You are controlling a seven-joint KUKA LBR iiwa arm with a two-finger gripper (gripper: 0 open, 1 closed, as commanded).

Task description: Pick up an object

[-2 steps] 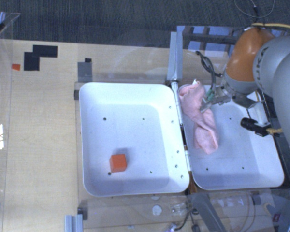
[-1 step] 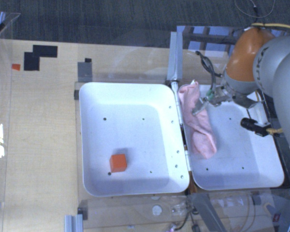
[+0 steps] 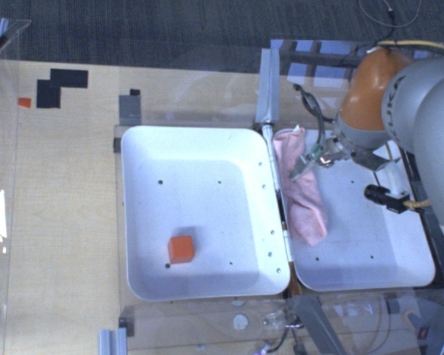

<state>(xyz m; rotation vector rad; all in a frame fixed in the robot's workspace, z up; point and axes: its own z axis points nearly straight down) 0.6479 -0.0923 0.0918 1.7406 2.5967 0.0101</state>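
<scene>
Cloth (image 3: 302, 191) lay pink along the right bin's (image 3: 370, 268) left wall; my hand (image 3: 311, 160) hovered at its upper end, grip state unclear, so I judged pinching a raised fold best.

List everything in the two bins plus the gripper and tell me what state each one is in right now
pink cloth: crumpled, lying lengthwise along the left wall of the right bin.
orange block: resting flat on the floor of the left bin, near its lower left, untouched.
gripper: down over the cloth's upper end; whether it grips the cloth cannot be told.
</scene>
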